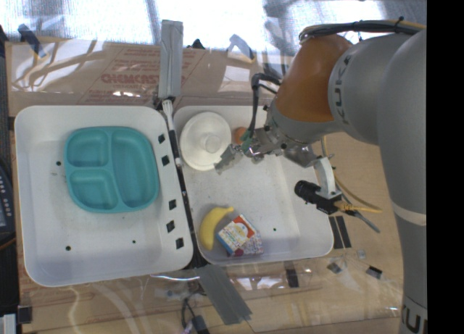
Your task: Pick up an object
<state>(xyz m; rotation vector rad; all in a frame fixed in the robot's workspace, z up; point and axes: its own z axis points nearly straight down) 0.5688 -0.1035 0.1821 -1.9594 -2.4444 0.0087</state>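
White bins sit side by side on my desk, and I've got the arm (pixel 362 86) reaching in from the right of the frame, its orange band bulging at upper centre-right. The jaws (pixel 233 155) hang over the upper part of the right bin (pixel 290 202), pointing left toward the middle of the frame. I can't tell from here whether they're open or closed; the tip is a small grey blur. Nothing shows between them.

Just left of the tip lies a white lid (pixel 205 140), round, with a raised knob in its middle, in the right bin's upper left corner. A small orange thing (pixel 240 135) peeks out between the lid and the wrist, too hidden for me to name.

Down at the lower left of that bin I see a banana (pixel 211 225), curved and lying flat, and touching its right side a small printed box (pixel 238 235) in red, blue and white. Both are well apart from the jaws.

Over in the left bin (pixel 36 202), a teal tray (pixel 112 168) with three compartments lies flat in the upper half.
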